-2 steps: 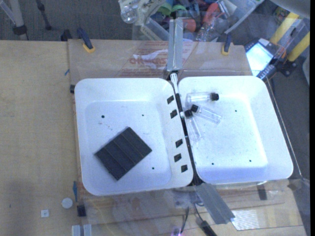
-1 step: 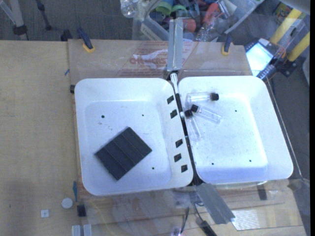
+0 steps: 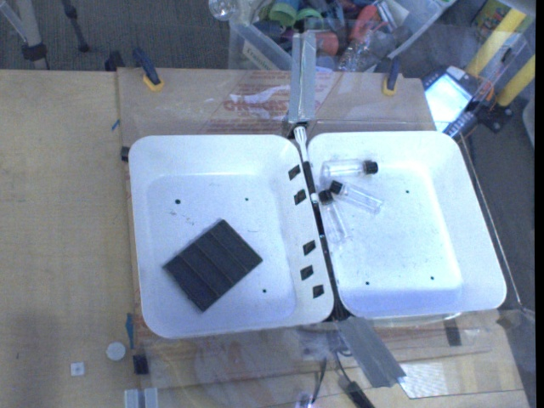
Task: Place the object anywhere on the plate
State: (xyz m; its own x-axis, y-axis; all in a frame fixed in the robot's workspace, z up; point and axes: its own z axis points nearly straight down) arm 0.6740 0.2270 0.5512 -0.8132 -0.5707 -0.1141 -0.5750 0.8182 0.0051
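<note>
**Object.** The likely object is one of the clear vials lying on their sides in the right bin (image 3: 442,228). One vial (image 3: 348,169) lies near the bin's far wall, its black cap to the right. A second vial (image 3: 357,197) lies just beside it, slanted, its black cap toward the divider. A third clear piece (image 3: 335,224) seems to lie below them (too faint to confirm). The cluster sits in the bin's upper left part, near the divider, probably because round bodies roll down the sloped wall and settle there.

**Target.** The plate (image 3: 212,263) is a dark ribbed slab lying flat and turned diagonally on the floor of the left bin (image 3: 170,164), well apart from the vials. It is bare, so the placing is judged not yet done.

**Jaws.** Whether the jaws are apart or together cannot be told.

**Surroundings.** Small black tabs (image 3: 308,246) line the ridge between the bins. Both bins rest on the bench (image 3: 51,228), with orange clamps (image 3: 151,79) at the far edge, presumably to stop shifting.
</note>
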